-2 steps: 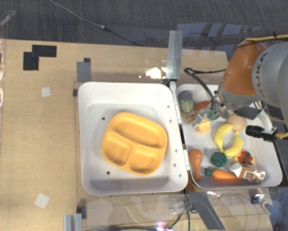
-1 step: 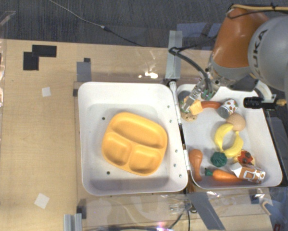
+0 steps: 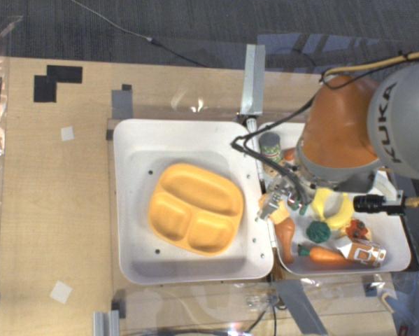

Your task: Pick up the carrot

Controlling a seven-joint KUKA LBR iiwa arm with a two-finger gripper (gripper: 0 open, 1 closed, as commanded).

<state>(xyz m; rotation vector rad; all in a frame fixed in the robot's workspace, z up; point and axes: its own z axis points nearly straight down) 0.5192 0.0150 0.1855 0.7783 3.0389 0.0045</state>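
Note:
The carrot (image 3: 328, 256), orange with a small green top at its left end, lies flat near the front edge of the right bin (image 3: 398, 261). My gripper (image 3: 278, 203) hangs over the left edge of that bin, close to the wall between the two bins. It is up and to the left of the carrot and apart from it. The grey and orange wrist covers the back of the bin.
An orange-brown long piece (image 3: 285, 235) stands just below the gripper. A green lump (image 3: 319, 232), a yellow fruit (image 3: 331, 208), a red item (image 3: 357, 229) and a small bottle (image 3: 364, 255) crowd round the carrot. A can (image 3: 269, 145) sits behind. The left bin (image 3: 136, 187) holds a yellow divided plate (image 3: 195, 207).

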